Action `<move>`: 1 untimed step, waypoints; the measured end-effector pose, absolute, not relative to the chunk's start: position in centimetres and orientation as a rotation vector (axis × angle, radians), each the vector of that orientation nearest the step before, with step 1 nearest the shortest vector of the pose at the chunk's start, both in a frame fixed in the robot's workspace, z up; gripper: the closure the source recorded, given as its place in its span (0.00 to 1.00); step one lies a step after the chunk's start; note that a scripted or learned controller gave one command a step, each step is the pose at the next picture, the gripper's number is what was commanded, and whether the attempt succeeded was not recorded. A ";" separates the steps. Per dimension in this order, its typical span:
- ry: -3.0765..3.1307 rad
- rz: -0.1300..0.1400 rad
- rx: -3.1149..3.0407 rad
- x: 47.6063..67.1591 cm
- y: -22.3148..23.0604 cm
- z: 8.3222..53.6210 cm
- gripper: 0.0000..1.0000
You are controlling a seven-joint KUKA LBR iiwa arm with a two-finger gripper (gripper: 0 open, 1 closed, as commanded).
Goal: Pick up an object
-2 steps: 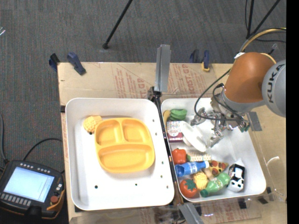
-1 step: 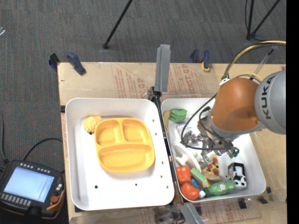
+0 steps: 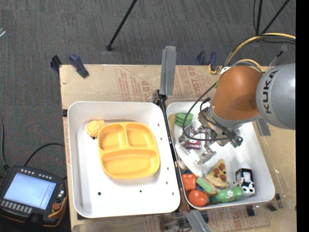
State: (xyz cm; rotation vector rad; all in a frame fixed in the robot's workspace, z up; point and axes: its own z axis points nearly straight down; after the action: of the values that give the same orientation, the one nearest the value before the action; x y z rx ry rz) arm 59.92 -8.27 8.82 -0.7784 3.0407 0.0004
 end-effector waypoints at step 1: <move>3.037 -0.003 -0.780 60.0 -8.2 9.9 1.00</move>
State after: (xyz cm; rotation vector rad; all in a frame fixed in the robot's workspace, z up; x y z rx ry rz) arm 60.04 -8.24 9.91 -0.7799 3.0366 -0.0027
